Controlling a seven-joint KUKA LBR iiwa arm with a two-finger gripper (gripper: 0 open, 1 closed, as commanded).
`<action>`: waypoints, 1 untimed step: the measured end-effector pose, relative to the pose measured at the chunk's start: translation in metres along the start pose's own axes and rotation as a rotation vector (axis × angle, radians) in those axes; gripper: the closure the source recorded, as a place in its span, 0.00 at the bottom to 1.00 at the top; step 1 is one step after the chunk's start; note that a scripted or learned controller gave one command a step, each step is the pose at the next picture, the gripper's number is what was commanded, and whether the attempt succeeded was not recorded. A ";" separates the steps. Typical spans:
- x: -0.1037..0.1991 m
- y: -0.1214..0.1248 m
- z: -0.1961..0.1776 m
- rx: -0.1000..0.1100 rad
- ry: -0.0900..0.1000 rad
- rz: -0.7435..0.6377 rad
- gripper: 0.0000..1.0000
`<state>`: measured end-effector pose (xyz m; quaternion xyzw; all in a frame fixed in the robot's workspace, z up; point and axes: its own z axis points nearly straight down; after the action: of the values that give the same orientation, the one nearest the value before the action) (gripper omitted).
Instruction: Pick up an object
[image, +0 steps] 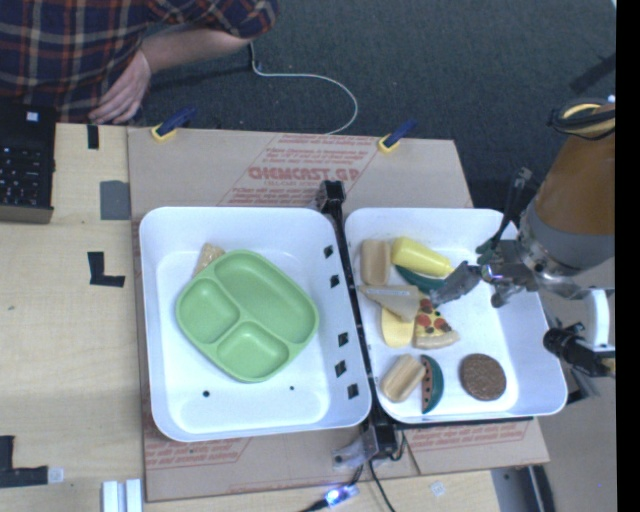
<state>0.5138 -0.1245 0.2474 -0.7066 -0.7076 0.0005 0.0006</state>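
One grey two-finger gripper (447, 287) low over right white bin (520, 330), finger state unclear, angled toward yellow plastic banana (422, 257), likely grasp target.

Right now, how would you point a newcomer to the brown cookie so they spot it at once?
Start at the right-hand white bin, the one crowded with toy food. Go to its near right corner, below the gripper. The cookie is the flat, dark brown round disc lying apart on the bin floor; the watermelon slice to its left is a curved wedge with a green rind, and the pizza slice is triangular.
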 end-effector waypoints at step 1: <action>0.015 -0.006 0.151 0.015 0.003 0.000 0.00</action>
<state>0.5076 -0.1092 0.0961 -0.7065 -0.7077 0.0045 0.0069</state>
